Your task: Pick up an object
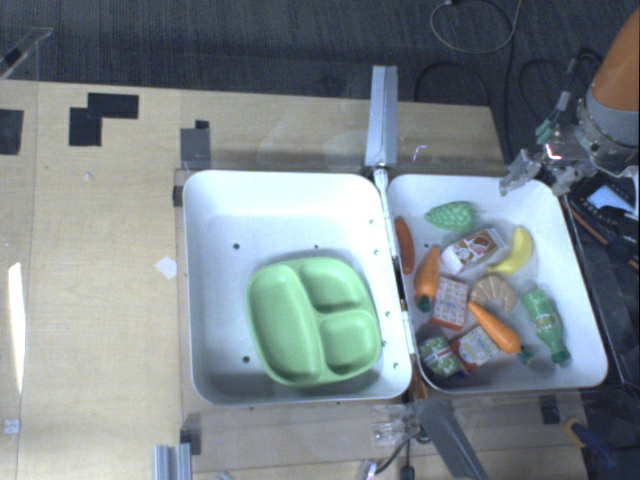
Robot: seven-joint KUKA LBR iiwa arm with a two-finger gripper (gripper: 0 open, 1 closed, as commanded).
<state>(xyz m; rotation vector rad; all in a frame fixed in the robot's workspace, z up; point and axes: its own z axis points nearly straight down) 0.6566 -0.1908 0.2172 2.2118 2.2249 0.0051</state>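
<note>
Just below the pincer point(535, 165) runs the far rim of the right bin point(585, 313), and this is the first hazard: the tips hang over that corner, so a straight descent from here would likely strike the rim or the bin wall rather than any toy. I cannot tell from this slanted view how the pincer is set; nothing is seen carried in it. A little further inward from it lie the green bumpy fruit point(451, 214) and the banana point(515, 251), with the white carton point(473, 251) between them; these sit somewhat apart and look the easier picks. Beyond them the pile tightens: the carrot point(427, 274), the wafer block point(451, 302), the round biscuit point(494, 293), a second carrot point(495, 329) and the green bottle point(545, 321) touch or overlap, so a grasp there may catch two things or push one aside and close on none. The red sausage point(403, 244) lies tight along the dividing wall, leaving little room for a tip on that side. Furthest from the pincer, the left bin point(215, 268) holds a green divided tray point(314, 320) with bare floor around it, and the counter point(90, 298) beyond is open.
</note>
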